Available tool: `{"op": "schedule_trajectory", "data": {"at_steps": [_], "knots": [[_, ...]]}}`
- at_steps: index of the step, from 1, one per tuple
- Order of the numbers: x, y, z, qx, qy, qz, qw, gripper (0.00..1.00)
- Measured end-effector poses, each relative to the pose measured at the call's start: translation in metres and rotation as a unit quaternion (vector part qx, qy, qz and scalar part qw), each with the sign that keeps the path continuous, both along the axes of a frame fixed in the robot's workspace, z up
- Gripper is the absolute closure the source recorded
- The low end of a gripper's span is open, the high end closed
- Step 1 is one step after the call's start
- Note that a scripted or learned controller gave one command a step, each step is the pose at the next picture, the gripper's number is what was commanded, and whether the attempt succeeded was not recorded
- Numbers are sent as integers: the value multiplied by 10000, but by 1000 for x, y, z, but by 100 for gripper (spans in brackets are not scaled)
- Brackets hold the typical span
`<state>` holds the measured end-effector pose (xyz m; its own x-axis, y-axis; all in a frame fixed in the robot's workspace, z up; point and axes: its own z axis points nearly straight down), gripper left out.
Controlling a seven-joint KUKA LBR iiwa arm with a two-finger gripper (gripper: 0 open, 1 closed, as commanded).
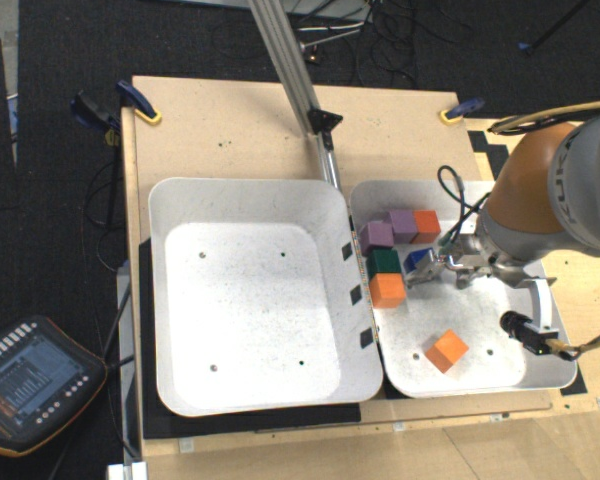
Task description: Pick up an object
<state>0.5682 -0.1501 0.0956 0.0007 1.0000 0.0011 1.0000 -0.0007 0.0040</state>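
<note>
Beside the hand (427,267), a small blue block (417,260).

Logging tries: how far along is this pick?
Done: the arm has reached into the right bin, gripper down beside the block cluster near the blue block. In hand: nothing visibly held; the view doesn't settle the grasp. Left: grip and lift. The loose orange block lies untouched.
</note>
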Motion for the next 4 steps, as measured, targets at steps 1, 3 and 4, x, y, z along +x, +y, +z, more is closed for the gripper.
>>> {"op": "schedule_trajectory", "data": {"at_steps": [1,3,4], "knots": [[1,-1,13,-9,-27,-1,10000,100],[-7,0,134,-18,-19,15,10000,100],[-7,1,131,-13,12,17,10000,100]]}}
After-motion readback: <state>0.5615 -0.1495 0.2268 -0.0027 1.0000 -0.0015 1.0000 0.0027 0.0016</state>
